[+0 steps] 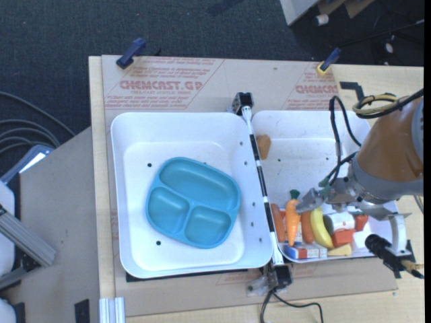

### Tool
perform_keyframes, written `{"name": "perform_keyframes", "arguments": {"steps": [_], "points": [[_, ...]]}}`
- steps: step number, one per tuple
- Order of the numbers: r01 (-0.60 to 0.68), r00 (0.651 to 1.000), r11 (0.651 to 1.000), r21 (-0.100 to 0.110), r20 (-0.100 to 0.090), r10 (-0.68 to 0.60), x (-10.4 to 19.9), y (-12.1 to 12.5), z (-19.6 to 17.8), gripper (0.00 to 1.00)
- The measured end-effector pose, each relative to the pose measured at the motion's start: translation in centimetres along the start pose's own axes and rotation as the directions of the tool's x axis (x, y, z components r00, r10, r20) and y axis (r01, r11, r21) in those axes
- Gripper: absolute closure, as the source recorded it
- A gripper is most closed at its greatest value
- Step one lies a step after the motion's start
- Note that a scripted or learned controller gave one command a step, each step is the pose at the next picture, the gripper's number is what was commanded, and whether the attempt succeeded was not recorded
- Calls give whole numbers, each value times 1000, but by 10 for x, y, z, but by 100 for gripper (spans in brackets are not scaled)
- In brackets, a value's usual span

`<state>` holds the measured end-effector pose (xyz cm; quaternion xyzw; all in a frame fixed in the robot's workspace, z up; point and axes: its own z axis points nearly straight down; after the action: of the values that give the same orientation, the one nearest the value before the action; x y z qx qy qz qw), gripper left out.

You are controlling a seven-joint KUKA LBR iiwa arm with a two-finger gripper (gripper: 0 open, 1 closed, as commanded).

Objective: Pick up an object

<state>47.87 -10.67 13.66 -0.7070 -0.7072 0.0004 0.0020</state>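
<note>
Several toy foods lie heaped at the front of the right bin (296, 130): an orange carrot with a green top (291, 222), a yellow banana (322, 229), a red block (343, 237) and a pale yellow wedge (340, 249). A small brown piece (263, 145) lies apart near the bin's far left wall. My gripper (324, 196) hangs low over the heap, just behind the banana and the carrot. The grey wrist and orange band (394, 150) hide its tip.
The left bin (128, 180) holds a blue divided plate (194, 202). A black divider (256, 160) runs between the bins. Black cables (340, 123) loop off the arm over the right bin's far side. A black fitting (384, 251) juts out at the bin's front right corner.
</note>
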Motion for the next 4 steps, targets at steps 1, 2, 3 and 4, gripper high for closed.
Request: {"name": "perform_keyframes", "arguments": {"steps": [1,2,3,4], "points": [[0,1000,1000,-4,3,0,3,46,52,0],[0,1000,1000,-4,3,0,3,46,43,100],[0,1000,1000,-4,3,0,3,46,43,0],[-1,1000,1000,-1,3,1,12,46,52,0]]}}
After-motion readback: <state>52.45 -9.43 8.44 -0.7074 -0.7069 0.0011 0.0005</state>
